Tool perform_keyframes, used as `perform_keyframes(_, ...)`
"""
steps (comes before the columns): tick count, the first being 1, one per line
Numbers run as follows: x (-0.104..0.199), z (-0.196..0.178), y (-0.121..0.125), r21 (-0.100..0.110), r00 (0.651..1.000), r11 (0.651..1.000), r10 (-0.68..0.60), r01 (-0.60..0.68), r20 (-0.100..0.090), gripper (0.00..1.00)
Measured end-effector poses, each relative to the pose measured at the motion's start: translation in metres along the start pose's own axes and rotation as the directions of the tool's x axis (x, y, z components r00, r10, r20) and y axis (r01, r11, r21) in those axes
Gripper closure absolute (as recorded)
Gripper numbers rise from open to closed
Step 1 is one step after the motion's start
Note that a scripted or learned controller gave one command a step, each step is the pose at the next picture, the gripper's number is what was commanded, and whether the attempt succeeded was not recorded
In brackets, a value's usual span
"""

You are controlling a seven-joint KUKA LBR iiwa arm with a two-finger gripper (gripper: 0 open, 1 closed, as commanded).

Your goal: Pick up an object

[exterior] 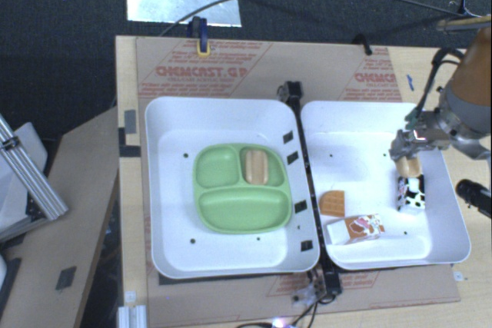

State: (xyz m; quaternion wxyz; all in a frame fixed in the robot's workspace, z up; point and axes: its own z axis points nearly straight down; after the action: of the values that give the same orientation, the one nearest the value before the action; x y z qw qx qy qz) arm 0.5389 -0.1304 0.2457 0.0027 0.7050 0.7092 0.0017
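While the gripper [409,152] hovers at the right bin's [361,117] three o'clock, finger state cannot be told; the cow-patterned carton [411,193] directly beneath should be straddled squarely before closing.

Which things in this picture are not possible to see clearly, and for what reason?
- Gripper, camera view: its fingertips merge with the object under it, so whether anything is gripped cannot be told.
- Black-and-white carton: its top is hidden under the gripper.
- Red-and-white packet: its print is too small to read.
- Arm: cut off by the right edge.
- Tan item in the green tray: too blurred to identify.
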Motion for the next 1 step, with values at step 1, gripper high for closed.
perform_keyframes(1,0.0531,-0.0074,0.0012,0.003,1.000,1.000,-0.003,0.003,-0.002,1.00)
